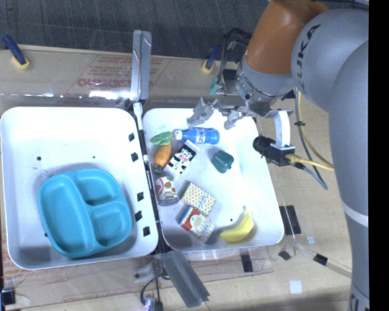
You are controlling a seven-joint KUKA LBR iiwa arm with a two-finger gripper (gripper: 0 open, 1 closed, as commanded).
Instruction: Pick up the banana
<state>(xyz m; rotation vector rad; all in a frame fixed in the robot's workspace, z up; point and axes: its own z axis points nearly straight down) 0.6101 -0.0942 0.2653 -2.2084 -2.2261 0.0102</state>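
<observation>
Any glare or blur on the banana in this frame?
Camera view: banana evenly lit, edges sharp, no glare; it throws a soft shadow on the right bin floor. Gripper looks slightly soft against the white bin; the clear panel above the bins carries a faint sheen.

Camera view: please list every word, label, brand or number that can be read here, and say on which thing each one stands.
"KUKA", partly cut off, on the grey arm.
Red print on the board behind the bins: too blurred to read.
Labels on the blue bottle, the small can and the packets in the right bin: too small to read.
</observation>
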